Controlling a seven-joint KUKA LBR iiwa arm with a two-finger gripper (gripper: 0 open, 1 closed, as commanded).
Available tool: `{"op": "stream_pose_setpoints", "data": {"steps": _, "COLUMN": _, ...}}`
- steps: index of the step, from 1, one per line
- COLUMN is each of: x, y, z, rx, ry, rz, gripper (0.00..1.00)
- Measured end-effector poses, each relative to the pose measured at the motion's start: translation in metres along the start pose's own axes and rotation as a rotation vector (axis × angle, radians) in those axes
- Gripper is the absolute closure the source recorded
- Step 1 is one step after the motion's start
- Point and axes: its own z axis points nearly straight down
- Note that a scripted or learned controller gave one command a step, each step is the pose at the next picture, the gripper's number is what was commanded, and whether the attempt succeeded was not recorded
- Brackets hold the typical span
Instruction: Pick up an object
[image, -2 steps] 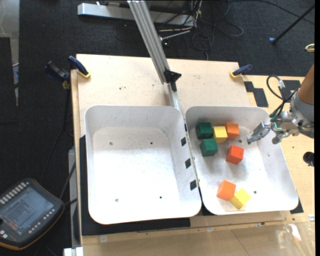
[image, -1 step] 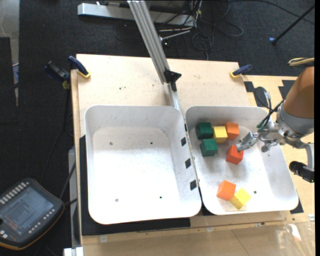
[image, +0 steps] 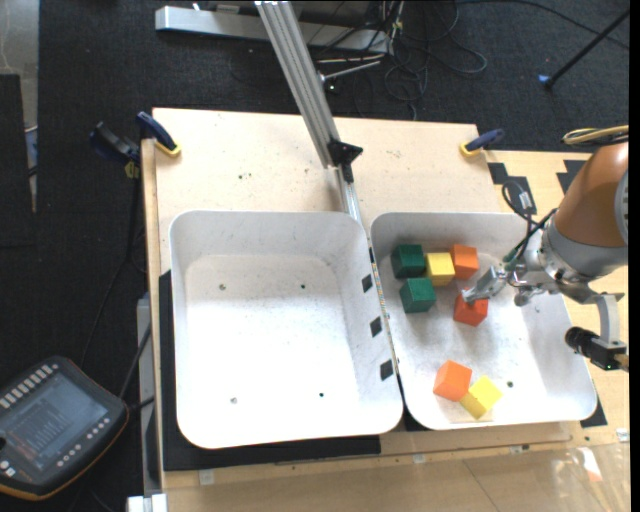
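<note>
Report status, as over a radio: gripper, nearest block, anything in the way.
Gripper low in right bin, at red block. Grasp unconfirmed. Green block and orange block close by.

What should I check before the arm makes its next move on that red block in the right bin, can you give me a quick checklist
1. Gripper over the target: ok, it sits at the upper left edge of the red block.
2. Block between the fingers: cannot tell, the view is too coarse there.
3. Finger opening: cannot tell.
4. Room around the target: ok, the red block stands apart from the orange block and the yellow block behind it.
5. Distance from the bin wall: ok, the red block lies well inside the right bin.
6. Other blocks undisturbed: ok, the two green blocks rest flat.
</note>
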Motion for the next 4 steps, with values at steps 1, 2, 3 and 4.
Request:
{"op": "stream_pose_setpoints", "data": {"steps": 1, "x": 0.0, "y": 0.002, "z": -0.01, "rx": -0.006, "ry": -0.002, "rz": 0.001, "gripper": 1.0}}
{"op": "stream_pose_setpoints", "data": {"steps": 2, "x": -0.004, "y": 0.001, "z": -0.074, "rx": 0.009, "ry": 0.002, "rz": 0.0, "gripper": 1.0}}
{"op": "stream_pose_setpoints", "data": {"steps": 3, "x": -0.004, "y": 0.004, "z": -0.117, "rx": 0.009, "ry": 0.002, "rz": 0.0, "gripper": 1.0}}
{"op": "stream_pose_setpoints", "data": {"steps": 4, "x": -0.005, "y": 0.006, "z": -0.159, "rx": 0.009, "ry": 0.002, "rz": -0.001, "gripper": 1.0}}
